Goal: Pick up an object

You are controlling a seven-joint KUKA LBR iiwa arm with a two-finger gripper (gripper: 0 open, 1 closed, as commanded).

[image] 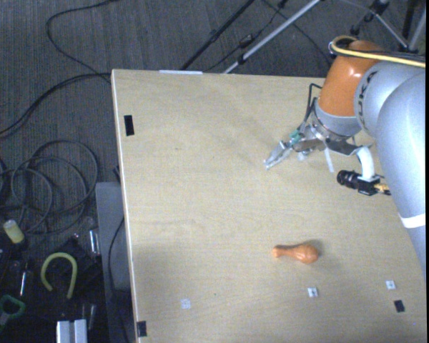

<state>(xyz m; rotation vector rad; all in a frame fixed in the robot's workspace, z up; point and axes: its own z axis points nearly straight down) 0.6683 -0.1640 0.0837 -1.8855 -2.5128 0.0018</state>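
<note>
An orange, pear-shaped object (297, 253) lies on its side on the beige bench top (200, 191), in the lower right part of the view. My gripper (274, 156) hangs over the bench's upper right area, well above and slightly left of the object and apart from it. Its thin metal fingers (270, 162) point down and to the left. They stand open with nothing between them. The grey arm with its orange band (343, 84) comes in from the right.
Small black and white markers (312, 291) dot the bench near its front edge, and a black tag (129, 125) sits by the left edge. Cables and tools (50, 263) lie on the floor to the left, with stand legs (293, 13) behind.
</note>
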